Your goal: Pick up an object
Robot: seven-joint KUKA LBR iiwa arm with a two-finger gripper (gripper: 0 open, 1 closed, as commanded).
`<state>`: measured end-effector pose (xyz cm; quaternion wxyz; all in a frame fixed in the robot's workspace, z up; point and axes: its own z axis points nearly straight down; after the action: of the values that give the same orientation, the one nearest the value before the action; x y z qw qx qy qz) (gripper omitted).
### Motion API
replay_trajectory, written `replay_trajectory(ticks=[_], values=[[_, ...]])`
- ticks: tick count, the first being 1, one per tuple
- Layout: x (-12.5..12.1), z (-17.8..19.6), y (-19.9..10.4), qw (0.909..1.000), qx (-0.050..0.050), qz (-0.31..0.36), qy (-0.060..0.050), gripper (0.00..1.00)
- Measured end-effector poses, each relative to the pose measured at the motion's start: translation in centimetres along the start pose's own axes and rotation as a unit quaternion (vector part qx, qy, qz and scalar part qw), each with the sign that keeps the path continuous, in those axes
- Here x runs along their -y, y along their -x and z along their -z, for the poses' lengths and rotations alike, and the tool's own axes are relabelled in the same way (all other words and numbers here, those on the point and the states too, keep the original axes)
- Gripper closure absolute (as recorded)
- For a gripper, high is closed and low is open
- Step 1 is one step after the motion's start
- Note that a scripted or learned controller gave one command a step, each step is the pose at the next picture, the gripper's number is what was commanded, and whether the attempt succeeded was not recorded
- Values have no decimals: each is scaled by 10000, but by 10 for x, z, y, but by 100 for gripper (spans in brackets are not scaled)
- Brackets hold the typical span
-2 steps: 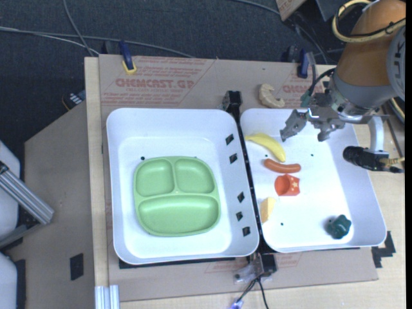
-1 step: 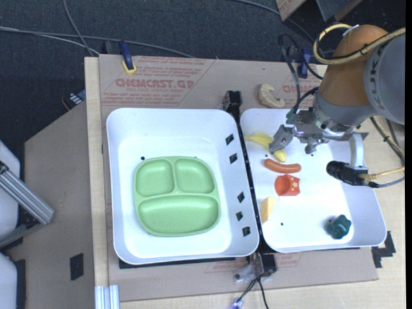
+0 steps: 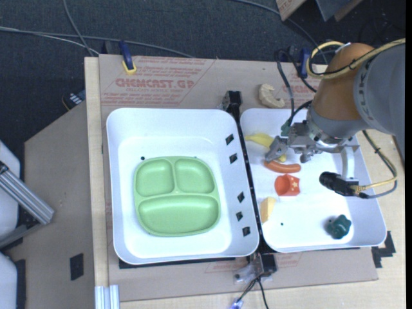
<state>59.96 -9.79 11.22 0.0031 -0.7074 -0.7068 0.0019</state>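
Gripper (image 3: 288,148) above orange hot dog (image 3: 282,167) in right bin (image 3: 370,234); finger state unclear. Descend centred, close across narrow width.

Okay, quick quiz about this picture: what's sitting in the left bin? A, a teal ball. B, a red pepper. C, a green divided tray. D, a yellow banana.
C: the green divided tray lies in the left bin, while the small food-like items, such as the red piece and the teal object, lie in the right bin.
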Motion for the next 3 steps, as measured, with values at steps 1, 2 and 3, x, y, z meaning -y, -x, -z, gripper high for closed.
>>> replay_trajectory(ticks=[1, 2, 3], values=[[-2, 15, 0, 10000, 1, -1, 38, 100], [-10, 68, 7, 10000, 14, 6, 63, 100], [-16, 116, 1, 10000, 12, 14, 69, 100]])
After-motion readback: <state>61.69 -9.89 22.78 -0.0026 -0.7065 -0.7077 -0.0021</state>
